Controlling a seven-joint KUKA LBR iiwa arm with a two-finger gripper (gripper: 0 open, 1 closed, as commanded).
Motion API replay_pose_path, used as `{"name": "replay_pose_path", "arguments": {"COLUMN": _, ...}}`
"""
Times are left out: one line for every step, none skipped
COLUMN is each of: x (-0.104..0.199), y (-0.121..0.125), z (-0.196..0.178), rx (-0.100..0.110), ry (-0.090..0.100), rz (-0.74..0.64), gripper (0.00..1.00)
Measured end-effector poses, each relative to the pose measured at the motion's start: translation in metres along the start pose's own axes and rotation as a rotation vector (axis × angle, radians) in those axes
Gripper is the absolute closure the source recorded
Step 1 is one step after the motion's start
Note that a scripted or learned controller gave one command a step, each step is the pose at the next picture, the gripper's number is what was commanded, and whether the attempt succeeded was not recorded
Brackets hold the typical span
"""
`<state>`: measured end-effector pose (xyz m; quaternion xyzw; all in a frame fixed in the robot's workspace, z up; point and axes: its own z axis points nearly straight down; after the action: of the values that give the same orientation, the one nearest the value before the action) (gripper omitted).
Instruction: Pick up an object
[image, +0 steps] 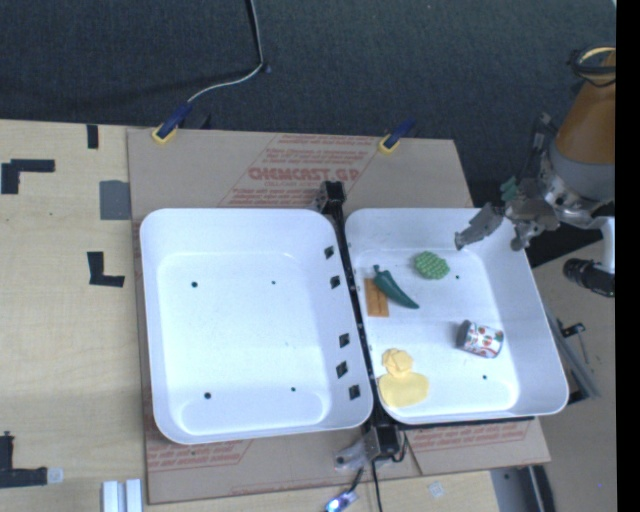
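The bench (60, 330) fills the frame from the left edge, pale wood marked with black tape pieces, and a brown cardboard sheet (290, 170) lies on it under both bins. The left bin (160, 300) occupies the centre-left of the frame; its floor shows a few small dark dots. The right bin (520, 300) sits touching it along a shared middle edge fitted with black clips, and it holds all the loose items. My arm (590, 120) enters at the upper right of the frame, its orange band near the top right corner. My claw (497, 226) hangs at the upper right corner of the right bin, over its far rim, apart from every item; I cannot tell whether it is spread or pressed together, and nothing is visible in it. In the lower left part of the right bin lies a yellow soft toy (402, 379), close to the near rim. Near the middle edge, in the upper left part of that bin, a dark green pepper-shaped piece (397, 289) lies tilted, touching a small orange-brown block (375, 298) beside it. A silver can with red marking (481, 339) lies on its side toward the right. A small green knobbly piece (430, 265) rests just above and right of the pepper-shaped piece, the nearest item to my claw.
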<state>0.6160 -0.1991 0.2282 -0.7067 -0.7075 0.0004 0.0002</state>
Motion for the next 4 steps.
{"name": "replay_pose_path", "arguments": {"x": 0.03, "y": -0.042, "z": 0.151, "rx": 0.006, "ry": 0.001, "rz": 0.0, "gripper": 0.0}}
{"name": "replay_pose_path", "arguments": {"x": 0.113, "y": -0.025, "z": -0.025, "rx": -0.019, "ry": 0.001, "rz": -0.01, "gripper": 0.0}}
{"name": "replay_pose_path", "arguments": {"x": 0.199, "y": -0.048, "z": 0.048, "rx": 0.008, "ry": 0.004, "rz": -0.008, "gripper": 0.0}}
{"name": "replay_pose_path", "arguments": {"x": 0.263, "y": -0.063, "z": -0.048, "rx": -0.008, "ry": 0.004, "rz": -0.009, "gripper": 0.0}}
